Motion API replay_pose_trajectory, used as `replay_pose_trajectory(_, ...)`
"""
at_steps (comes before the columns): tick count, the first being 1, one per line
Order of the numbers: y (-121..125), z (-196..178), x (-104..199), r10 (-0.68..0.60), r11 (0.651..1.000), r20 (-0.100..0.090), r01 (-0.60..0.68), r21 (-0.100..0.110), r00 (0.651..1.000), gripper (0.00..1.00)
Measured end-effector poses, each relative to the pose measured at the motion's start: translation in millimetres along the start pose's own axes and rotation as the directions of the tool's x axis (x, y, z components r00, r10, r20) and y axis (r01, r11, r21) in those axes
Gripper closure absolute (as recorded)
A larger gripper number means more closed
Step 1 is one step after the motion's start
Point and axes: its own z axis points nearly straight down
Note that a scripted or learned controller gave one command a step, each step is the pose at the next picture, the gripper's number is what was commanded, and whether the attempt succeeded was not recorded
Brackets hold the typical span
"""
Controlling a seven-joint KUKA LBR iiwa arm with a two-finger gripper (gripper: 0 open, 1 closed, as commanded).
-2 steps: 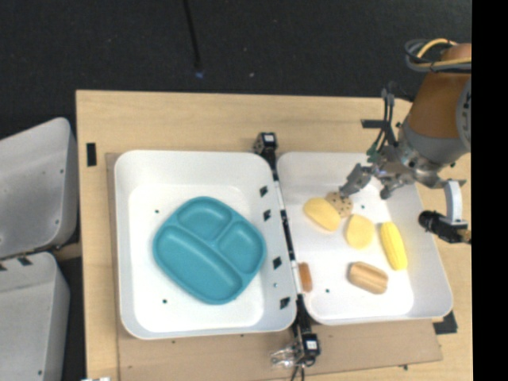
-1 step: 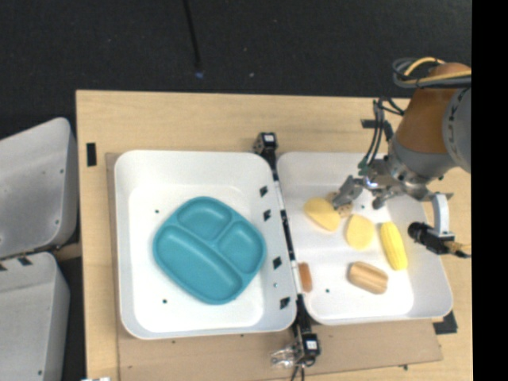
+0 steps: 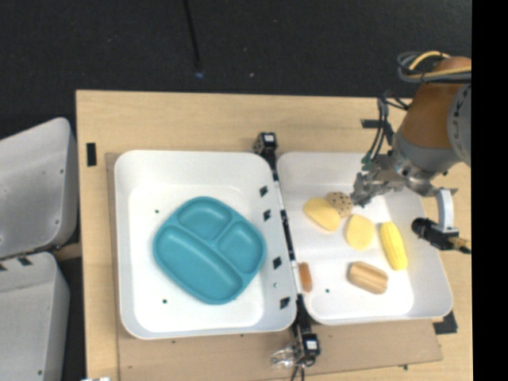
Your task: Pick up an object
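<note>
My gripper [image 3: 363,194] hangs low over the back of the right bin [image 3: 425,304], reaching in from the right. Just to its left lies a small tan piece with dark dots [image 3: 340,203], touching a pale yellow wedge [image 3: 321,213]. A yellow oval [image 3: 359,232] sits just below the gripper, with a yellow corn cob [image 3: 393,245] to its right. Nearer the front lies a brown bread roll [image 3: 367,277]. A small orange sausage [image 3: 305,276] rests by the bin's left wall. Nothing shows held in the gripper.
The left bin [image 3: 131,308] holds a teal divided plate [image 3: 209,248] lying flat in its middle. Black clips [image 3: 265,143] sit along the ridge between the bins. The wooden bench [image 3: 95,125] rims both bins, and white panels [image 3: 32,189] stand off to the left.
</note>
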Motion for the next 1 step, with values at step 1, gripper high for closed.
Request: replay_pose_trajectory(1, 8.3, -60.6, 3.7, -0.009, 1.0, -0.001, 0.009, -0.003, 1.0, 1.0)
